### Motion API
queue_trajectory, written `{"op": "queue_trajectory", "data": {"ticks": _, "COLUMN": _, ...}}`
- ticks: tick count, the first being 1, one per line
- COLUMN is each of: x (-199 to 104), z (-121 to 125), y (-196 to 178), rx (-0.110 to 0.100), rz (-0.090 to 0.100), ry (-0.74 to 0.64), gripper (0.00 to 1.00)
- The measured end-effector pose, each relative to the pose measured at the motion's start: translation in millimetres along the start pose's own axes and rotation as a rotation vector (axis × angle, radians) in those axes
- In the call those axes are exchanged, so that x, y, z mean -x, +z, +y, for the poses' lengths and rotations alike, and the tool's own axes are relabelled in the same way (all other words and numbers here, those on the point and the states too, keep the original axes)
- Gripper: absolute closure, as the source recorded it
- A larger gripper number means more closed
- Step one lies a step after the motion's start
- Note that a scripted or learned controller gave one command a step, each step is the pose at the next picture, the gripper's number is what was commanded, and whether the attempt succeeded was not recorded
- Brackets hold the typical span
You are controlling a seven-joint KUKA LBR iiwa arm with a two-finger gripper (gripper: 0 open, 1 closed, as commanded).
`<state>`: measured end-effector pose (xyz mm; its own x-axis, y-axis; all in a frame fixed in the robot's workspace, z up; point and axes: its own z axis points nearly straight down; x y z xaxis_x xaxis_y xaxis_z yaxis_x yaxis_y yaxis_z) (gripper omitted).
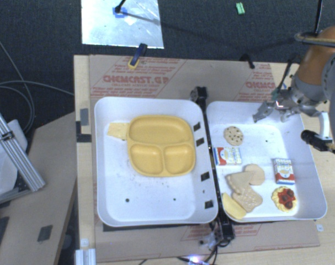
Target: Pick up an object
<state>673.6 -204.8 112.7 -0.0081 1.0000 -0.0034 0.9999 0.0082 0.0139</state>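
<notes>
The gripper (265, 112) hangs over the right bin (317, 173), at its far edge; can't tell how its fingers stand. Below lie a round speckled cookie (233, 135), small printed cartons (228, 156), pale bread slices (245, 187). A glossy yellow sectioned tray (159, 144) sits in the left bin (109, 200), on cardboard over dark carpet.

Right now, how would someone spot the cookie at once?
Look in the right bin, the one beside the bin with the yellow tray. In its upper left part lies the cookie, alone. It is the only round tan piece dotted with dark chips.
</notes>
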Motion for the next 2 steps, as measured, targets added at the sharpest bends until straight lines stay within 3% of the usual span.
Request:
{"op": "queue_trajectory", "data": {"ticks": 1, "x": -81.6, "z": -6.2, "y": 19.1, "rx": -0.013, "rz": 0.007, "ry": -0.003, "gripper": 0.00}}
{"op": "queue_trajectory", "data": {"ticks": 2, "x": -119.8, "z": -3.5, "y": 27.5, "rx": -0.011, "rz": 0.005, "ry": 0.000, "gripper": 0.00}}
